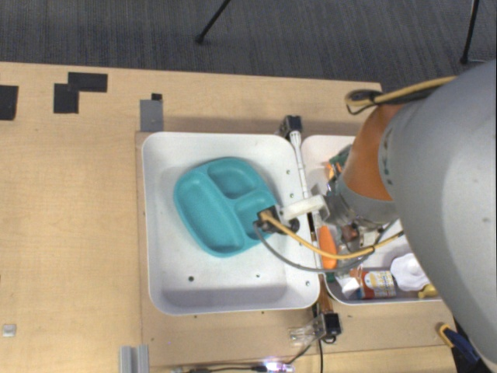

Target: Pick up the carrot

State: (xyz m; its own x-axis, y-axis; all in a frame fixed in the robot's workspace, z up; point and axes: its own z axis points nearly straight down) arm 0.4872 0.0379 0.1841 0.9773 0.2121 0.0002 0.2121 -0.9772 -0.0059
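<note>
Bins sit side by side: left bin [159,208] holds a teal tray [221,204]; right bin [342,294], under the grey arm [443,200], holds the carrot [328,247], lying lengthwise along its left wall. The gripper [342,224] hovers just right of it; I cannot tell its opening.

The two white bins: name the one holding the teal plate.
The left bin holds the teal divided plate. The right bin holds the carrot and small clutter instead.
</note>
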